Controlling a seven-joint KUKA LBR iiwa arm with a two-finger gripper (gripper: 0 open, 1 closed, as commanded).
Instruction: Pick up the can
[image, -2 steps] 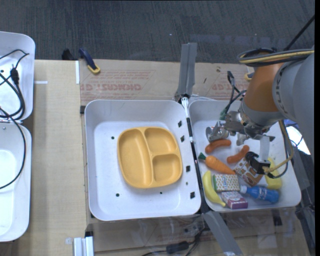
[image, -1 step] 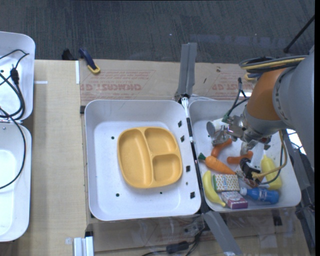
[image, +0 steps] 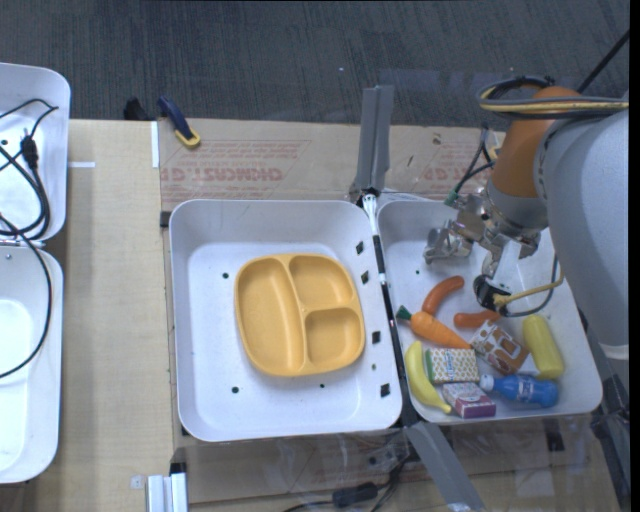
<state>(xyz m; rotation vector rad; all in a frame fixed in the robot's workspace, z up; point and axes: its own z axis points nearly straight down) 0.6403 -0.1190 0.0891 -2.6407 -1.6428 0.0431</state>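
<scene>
Right bin, 4 o'clock: yellow can, likely light, stiff, slick; grab mid-body. My gripper at 11 o'clock, state can't tell.

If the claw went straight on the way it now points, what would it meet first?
Probably bare floor of the right bin: the claw hangs over its far part, pointing down. An orange sausage-shaped piece lies just nearer the camera; depth is unclear, so it might clip that instead.
</scene>
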